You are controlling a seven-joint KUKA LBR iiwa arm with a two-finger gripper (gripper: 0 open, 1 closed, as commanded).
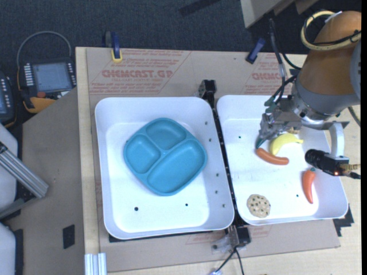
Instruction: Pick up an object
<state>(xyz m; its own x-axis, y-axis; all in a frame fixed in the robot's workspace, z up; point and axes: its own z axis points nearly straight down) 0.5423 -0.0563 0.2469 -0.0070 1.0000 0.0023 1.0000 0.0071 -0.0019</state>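
Pincer (268, 135) sits low in right white bin (241, 171), grip state can't tell, touching yellow banana-shaped toy (285, 144) and orange-red sausage toy (273, 157) lying crosswise just below-right.

**Colours in the two bins**

Both bins (109, 119) are white. Blue divided plate (165, 155) well left of the pincer (269, 135). Right by it: yellow banana (285, 144), orange-red hot dog (272, 156). Further off: orange carrot (309, 185), tan speckled cookie (258, 205).
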